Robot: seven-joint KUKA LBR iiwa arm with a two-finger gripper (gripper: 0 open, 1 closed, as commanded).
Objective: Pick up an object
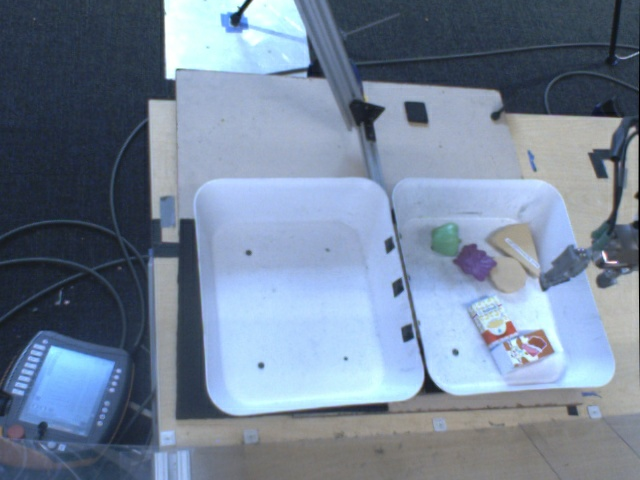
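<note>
No text, brand or number can be read anywhere. The flat red-and-white printed packet near the front of the right white bin carries markings — too small and blurred to make out. The grey handheld control pendant on the floor at near left shows a pale, unreadable screen.

I watch through one fixed camera set high above the pale wooden bench, looking down at a slant. It stands far enough back to take in both shallow white plastic bins and the surrounding dark carpeted floor.
</note>
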